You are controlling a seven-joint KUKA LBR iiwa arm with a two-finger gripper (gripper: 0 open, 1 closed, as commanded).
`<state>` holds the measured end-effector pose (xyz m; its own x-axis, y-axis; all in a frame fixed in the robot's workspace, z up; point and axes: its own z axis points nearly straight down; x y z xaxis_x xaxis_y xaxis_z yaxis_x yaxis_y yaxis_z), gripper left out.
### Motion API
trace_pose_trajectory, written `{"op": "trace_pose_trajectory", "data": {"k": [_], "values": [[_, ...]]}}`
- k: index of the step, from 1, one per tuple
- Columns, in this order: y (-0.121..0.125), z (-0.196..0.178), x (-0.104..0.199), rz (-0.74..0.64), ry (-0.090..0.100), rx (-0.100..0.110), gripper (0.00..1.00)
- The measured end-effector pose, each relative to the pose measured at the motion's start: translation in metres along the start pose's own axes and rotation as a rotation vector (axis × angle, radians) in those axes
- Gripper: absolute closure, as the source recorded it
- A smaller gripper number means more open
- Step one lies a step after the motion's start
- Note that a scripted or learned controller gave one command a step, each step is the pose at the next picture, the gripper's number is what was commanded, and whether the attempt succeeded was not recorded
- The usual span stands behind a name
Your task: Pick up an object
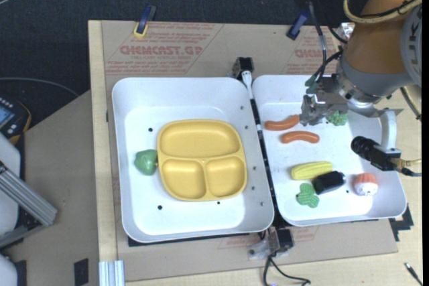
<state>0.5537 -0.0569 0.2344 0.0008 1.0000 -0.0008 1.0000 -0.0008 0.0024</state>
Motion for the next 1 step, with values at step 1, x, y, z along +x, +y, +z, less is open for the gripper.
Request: {"op": "trace_pose_trajectory", "data": {"k": [1], "values": [[0.0009, 0.0052, 0.0127, -0.002, 0.001, 0.004, 1.0]]}}
